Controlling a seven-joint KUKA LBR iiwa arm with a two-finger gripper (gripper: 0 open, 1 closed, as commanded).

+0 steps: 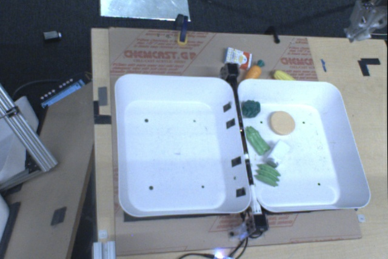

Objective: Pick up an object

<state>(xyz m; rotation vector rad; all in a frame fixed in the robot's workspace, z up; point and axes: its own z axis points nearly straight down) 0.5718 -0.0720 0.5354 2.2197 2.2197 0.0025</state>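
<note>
At the far right edge, my end effector [367,16] hangs, its state impossible to tell. The objects lie nearer and leftward in the right bin [345,124]: a tan disc [282,122], and a green pod [257,141] angled near-far.

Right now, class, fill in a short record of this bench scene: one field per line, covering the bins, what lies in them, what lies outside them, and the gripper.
left bin: white, shallow, bare floor
right bin: white, shallow, holds the items
dark green lump: right bin, upper left corner
tan disc: right bin, right of the lump
green pods: one below the lump, one lower down
orange item and yellow item: on the board behind the right bin
gripper: top right, above the bench edge, away from the bins
</note>
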